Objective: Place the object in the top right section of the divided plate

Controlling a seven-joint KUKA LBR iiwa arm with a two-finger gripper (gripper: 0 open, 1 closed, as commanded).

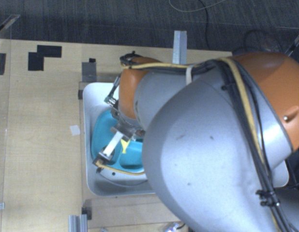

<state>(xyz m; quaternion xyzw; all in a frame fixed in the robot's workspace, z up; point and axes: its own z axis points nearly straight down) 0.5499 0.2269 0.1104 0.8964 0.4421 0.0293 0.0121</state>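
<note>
A blue divided plate [102,129] lies in the white bin [91,98], and the arm covers its right part. My gripper [121,135] hangs low over the middle of the plate, reaching in from the right. A small yellow piece [124,145] shows just below the gripper against the blue of the plate; I cannot tell whether it is held or lying on the plate. The plate's dividers and its far sections are hidden behind the wrist.
The grey arm with its orange band [270,95] fills the right half of the view and hides the second bin. The bare wooden bench [38,144] stretches to the left, with black marks [43,56] near its back edge.
</note>
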